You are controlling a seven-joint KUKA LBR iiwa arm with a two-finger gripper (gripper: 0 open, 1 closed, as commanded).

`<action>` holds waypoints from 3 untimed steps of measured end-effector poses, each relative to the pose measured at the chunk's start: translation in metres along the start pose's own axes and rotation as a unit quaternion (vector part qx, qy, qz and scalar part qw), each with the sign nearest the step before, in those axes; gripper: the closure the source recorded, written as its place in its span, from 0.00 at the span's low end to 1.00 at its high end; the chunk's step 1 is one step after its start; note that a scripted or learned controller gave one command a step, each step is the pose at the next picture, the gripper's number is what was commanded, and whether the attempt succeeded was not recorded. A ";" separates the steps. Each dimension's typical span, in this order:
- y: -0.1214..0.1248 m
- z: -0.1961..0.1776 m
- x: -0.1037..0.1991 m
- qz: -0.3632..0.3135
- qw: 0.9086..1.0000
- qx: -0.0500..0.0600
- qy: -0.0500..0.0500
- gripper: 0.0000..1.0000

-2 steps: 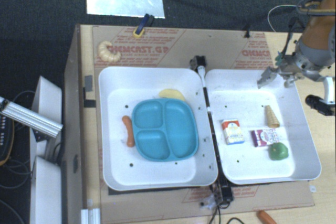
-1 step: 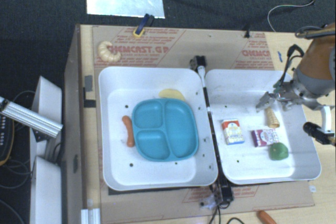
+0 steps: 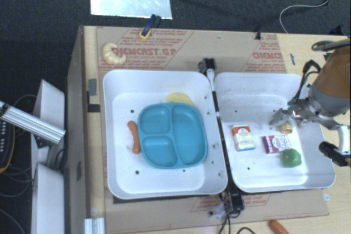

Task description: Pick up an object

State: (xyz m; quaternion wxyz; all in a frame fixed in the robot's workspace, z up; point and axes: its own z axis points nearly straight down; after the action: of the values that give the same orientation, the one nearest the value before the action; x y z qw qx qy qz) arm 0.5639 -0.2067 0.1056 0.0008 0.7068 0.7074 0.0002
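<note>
The right bin (image 3: 258, 97) holds a small white and red box (image 3: 243, 137), a maroon and white packet (image 3: 277, 143), a green ball-like fruit (image 3: 291, 158) and a small tan piece (image 3: 286, 128). My gripper (image 3: 284, 117) hangs low over the right part of this bin, right above the tan piece and just up-right of the packet. Nothing is visibly held in it. In the left bin (image 3: 123, 90) lies a blue divided plate (image 3: 172, 135), with an orange sausage (image 3: 134, 137) to its left and a yellow object (image 3: 180, 98) partly hidden behind its top edge.
The arm's grey and orange body (image 3: 332, 82) covers the right bin's right rim. On the cardboard behind the bins lie a cream peanut-shaped thing (image 3: 113, 52) and a blue and yellow clip (image 3: 148, 27). An orange item (image 3: 277, 226) lies at the bench's front edge.
</note>
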 end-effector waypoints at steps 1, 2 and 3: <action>0.079 -0.049 0.001 -0.002 1.000 -0.002 0.000 0.00; 0.039 0.022 0.000 0.000 1.000 0.000 0.000 0.00; 0.040 0.010 0.000 -0.001 1.000 -0.002 0.000 1.00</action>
State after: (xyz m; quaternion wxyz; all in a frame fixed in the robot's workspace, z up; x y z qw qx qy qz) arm 0.6041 -0.2067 0.0953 0.0023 0.7061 0.7081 0.0013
